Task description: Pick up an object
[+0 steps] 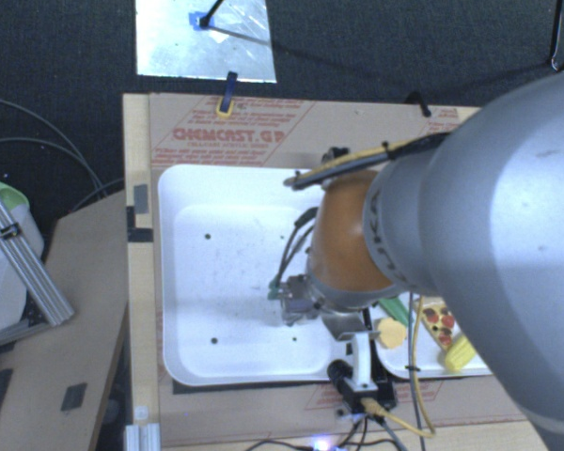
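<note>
The grey arm with its orange band (pixel 348 238) reaches in from the right and hangs over the right side of the left white bin (pixel 193 205). My gripper (pixel 291 306) sits low over that bin's floor near its right wall, largely hidden under the wrist. In the right bin (pixel 432 366), past the arm, lie a green piece (pixel 393 308), a tan round piece (pixel 391 333), a yellow corn-like toy (pixel 457 351) and a small item with red dots (pixel 438 318). Nothing is visible between the gripper's tips.
The bins rest on a brown cardboard sheet (pixel 235 130). A shiny metal plate (pixel 205 24) lies at the back. An aluminium frame (pixel 19 261) stands at the left. Cables and a white bracket (pixel 362 374) hang at the bins' front edge.
</note>
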`<state>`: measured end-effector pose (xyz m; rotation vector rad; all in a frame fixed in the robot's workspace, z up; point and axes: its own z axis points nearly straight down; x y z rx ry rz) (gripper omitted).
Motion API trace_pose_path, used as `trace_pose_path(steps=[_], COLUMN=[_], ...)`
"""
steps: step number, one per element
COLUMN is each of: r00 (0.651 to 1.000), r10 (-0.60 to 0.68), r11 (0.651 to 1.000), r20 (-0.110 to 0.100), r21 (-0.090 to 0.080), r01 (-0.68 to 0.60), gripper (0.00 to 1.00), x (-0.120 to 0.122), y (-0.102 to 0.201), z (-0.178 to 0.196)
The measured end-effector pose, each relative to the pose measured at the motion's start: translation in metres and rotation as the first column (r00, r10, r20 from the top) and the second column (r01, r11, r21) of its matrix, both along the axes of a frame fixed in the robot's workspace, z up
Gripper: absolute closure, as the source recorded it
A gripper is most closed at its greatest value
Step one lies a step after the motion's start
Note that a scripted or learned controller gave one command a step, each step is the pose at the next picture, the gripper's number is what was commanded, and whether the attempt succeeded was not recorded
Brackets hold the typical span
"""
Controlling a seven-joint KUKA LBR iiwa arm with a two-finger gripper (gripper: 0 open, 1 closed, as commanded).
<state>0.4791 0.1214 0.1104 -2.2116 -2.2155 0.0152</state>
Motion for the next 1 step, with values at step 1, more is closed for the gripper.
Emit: trace_pose_path(steps=[1], r00=[1.0], r10=[0.005], r11=[1.0], r20=[0.019], r21=[0.001], r01=[-0.005], gripper=[1.0], x=[0.0621], y=[0.0477], z=[-0.027])
